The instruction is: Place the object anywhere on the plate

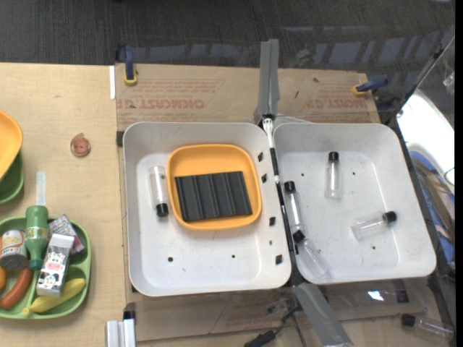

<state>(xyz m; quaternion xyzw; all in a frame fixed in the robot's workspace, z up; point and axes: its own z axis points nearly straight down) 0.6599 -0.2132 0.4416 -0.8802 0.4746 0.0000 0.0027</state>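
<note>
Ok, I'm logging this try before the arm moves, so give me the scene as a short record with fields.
left bin: orange plate, one vial
plate: orange, squarish, in the upper middle of the left bin
on plate: dark ribbed block
vial by plate: clear, black cap, lying just left of the plate, off it
right bin: clear black-capped vials, scattered
upper vial: lying near the bin's upper middle
lower vial: lying tilted, cap to the right

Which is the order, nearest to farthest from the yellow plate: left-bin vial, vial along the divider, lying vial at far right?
1. Left-bin vial, beside the plate's left rim.
2. Divider vial, at the right bin's left wall.
3. Lying vial, far right.
</note>
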